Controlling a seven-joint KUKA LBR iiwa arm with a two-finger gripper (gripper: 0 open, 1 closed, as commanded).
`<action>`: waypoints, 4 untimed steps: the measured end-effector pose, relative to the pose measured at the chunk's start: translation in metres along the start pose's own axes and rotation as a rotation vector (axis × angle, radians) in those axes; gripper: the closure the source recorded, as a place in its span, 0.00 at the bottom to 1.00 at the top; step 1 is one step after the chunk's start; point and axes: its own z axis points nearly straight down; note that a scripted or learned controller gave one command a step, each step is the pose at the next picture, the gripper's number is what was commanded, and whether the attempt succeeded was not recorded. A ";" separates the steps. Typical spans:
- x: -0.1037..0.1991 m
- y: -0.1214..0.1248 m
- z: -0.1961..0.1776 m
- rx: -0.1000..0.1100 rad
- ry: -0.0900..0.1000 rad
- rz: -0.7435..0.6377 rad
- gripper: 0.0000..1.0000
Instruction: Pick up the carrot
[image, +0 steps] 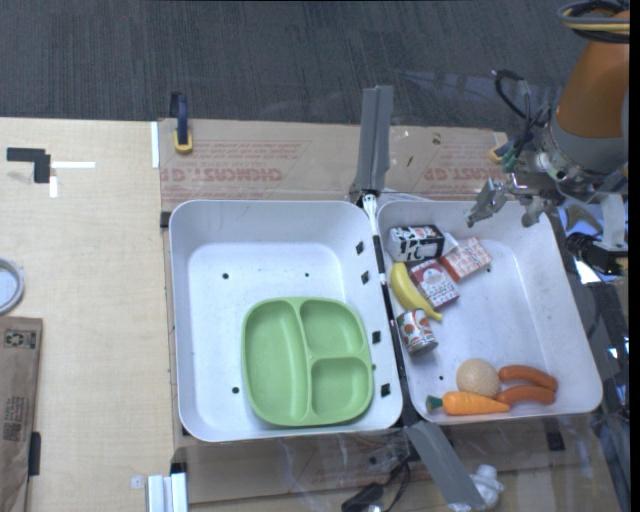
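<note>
Two white bins sit side by side; the carrot (474, 404) lies at the near edge of the right bin (566, 330), just beside an egg (478, 377) and two sausages (527, 385). Farther back, above that bin's far right corner, the end effector (508, 196) hangs with fingers spread and nothing between them.

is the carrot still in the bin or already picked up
In the bin. The carrot lies flat by the right bin's near edge, beside the sausages, far from the gripper.

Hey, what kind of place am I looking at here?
Probably a robotics lab's test bench, not a kitchen: a grey and orange robot arm reaches over two white bins, one with toy food like a carrot, and cardboard sheeting is clamped to the bench behind them.
</note>
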 end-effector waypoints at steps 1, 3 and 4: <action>0.024 -0.074 0.043 0.002 0.000 -0.023 0.00; 0.064 -0.159 0.038 0.002 0.000 -0.008 0.00; 0.073 -0.158 -0.028 -0.002 -0.001 -0.150 0.00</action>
